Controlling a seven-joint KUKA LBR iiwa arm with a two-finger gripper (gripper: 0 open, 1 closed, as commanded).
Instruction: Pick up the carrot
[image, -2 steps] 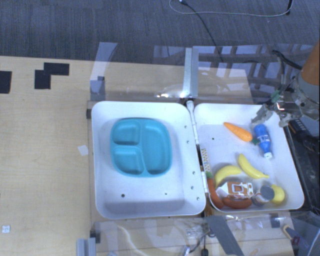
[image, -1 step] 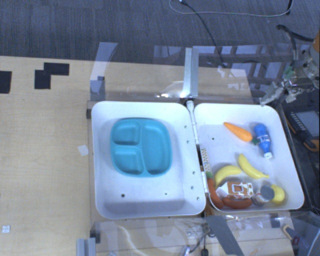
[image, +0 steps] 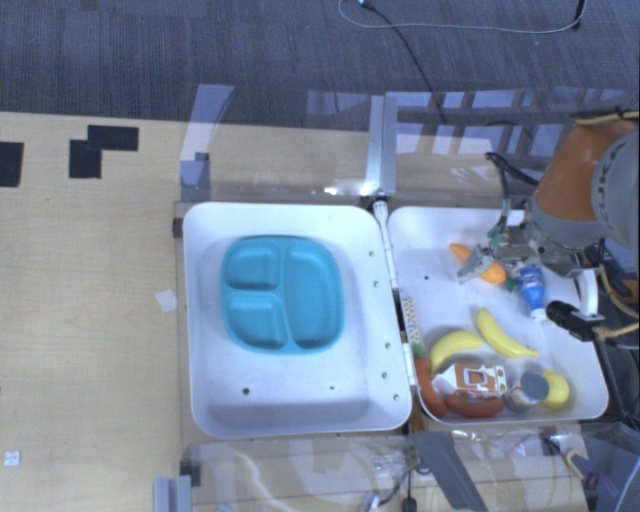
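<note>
Orange carrot (image: 478, 263) at the gripper (image: 492, 252), toward twelve o'clock in the right bin (image: 432, 300).

Small and stubby, its two ends poke out at nine and five o'clock of the fingertips; whether the jaws are closed on it I cannot tell, since the wrist covers them.

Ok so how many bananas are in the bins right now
2, both in the right bin: one banana right of middle, another left beside it. More could hide under the pile.
</note>
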